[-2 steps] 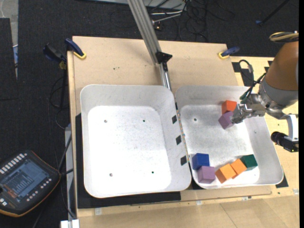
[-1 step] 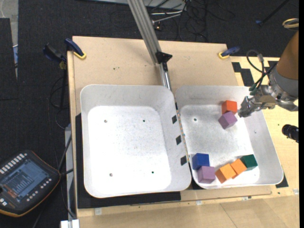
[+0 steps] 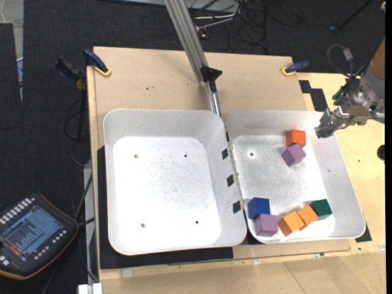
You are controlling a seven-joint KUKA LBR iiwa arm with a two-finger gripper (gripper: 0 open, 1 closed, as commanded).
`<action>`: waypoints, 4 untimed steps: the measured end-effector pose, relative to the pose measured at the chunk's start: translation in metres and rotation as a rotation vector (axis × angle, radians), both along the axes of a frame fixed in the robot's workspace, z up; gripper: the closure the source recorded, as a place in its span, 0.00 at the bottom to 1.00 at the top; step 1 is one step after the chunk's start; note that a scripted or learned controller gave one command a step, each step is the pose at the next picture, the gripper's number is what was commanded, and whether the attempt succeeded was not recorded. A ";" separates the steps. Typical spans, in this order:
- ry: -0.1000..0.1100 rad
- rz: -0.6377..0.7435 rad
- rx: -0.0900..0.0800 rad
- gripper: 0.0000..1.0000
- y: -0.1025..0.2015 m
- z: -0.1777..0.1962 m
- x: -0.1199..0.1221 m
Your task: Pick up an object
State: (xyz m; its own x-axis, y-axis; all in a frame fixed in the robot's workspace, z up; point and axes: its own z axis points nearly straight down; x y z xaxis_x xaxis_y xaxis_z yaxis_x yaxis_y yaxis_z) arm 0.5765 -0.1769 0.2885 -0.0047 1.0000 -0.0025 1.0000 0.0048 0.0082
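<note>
The hand (image 3: 324,129) hangs at the right side of the frame, over the upper right rim of the right bin (image 3: 343,182), with the grey wrist and arm behind it running off the right edge. Its tip is small and dark here, and I cannot tell how far apart it stands; nothing shows held in it. The closest candidates for a pick lie just to its left and slightly lower in the frame: an orange cube (image 3: 296,137) and, touching or nearly touching it below, a purple cube (image 3: 294,155), tilted so its edges run diagonal to the bin walls. So the coming move, as I judge it, turns on a short travel leftward and down into the bin, with the orange cube the nearer of the two. The pair sit so close together that closing on one may nudge the other. The remaining pieces are well apart from the hand, clustered along the bin's lower edge: a blue cube (image 3: 259,206) with a second purple cube (image 3: 266,224) just under it, two orange blocks (image 3: 294,220) side by side, and a green cube (image 3: 321,209) at the right end. The left bin (image 3: 116,164) sits alongside on the worktop (image 3: 153,78).
</note>
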 end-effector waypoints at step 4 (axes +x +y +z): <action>0.010 0.004 0.004 1.00 0.202 -0.029 -0.046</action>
